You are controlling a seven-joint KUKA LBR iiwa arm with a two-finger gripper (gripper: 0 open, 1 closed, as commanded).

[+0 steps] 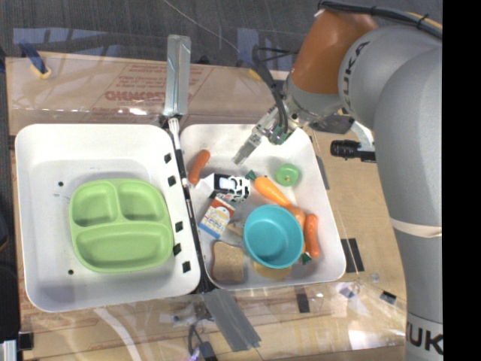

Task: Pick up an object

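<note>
Here, in the camera view, two shallow white bins sit side by side on the surface (pixel 98 89), which is covered with brown cardboard under clear plastic. The left bin (pixel 37 201) holds a light green divided plate (pixel 120 224) with three compartments, lying flat near its middle.

The right bin (pixel 319 201) is crowded. A teal bowl (pixel 274 235) stands upright toward its near right part. Just beyond it lies an orange carrot (pixel 272 192), slanted, and to the right of the bowl a second orange-red carrot (pixel 311 235) lies along the bin's right wall, touching the bowl's rim. A small green round piece (pixel 286 175) sits near the far right corner, close to the first carrot's end. A black-and-white toy (pixel 232 186) rests left of that carrot, and a small printed carton (pixel 216 218) lies just in front of it. A brown slice of bread (pixel 229 263) lies flat at the near left part of the bin, beside the bowl. An orange sausage-like piece (pixel 198 166) leans by the divider between the bins.

The arm (pixel 391 74) reaches in from the right, its orange band above the wrist. The end effector (pixel 246 153) hangs over the far part of the right bin, slanting down and left, with nothing seen between its fingers; whether they are spread or pressed together cannot be told.
</note>
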